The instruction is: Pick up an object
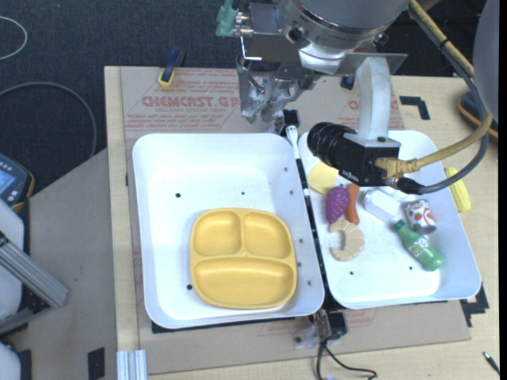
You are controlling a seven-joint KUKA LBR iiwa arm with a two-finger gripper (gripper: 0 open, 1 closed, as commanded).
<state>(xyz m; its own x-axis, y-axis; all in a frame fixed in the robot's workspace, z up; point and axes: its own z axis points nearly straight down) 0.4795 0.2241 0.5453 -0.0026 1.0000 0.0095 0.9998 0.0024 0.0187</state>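
My gripper (265,100) hangs above the bench just behind the back rim of the left bin (158,212), near the wall between the two bins. I see nothing in it. The left bin holds a yellow divided plate (242,258). In the right bin (455,279) lie a yellow fruit (321,178), purple grapes (338,203), an orange piece (353,214), a beige bitten ring (347,242), a green bottle (419,247), a small red and white can (417,214) and a white block (381,207).
A black cylinder (342,152) with a yellow cable, mounted on the arm, overhangs the back of the right bin. A yellow stick (459,192) lies at that bin's right rim. A blue and yellow clip (168,68) sits on the board at back left.
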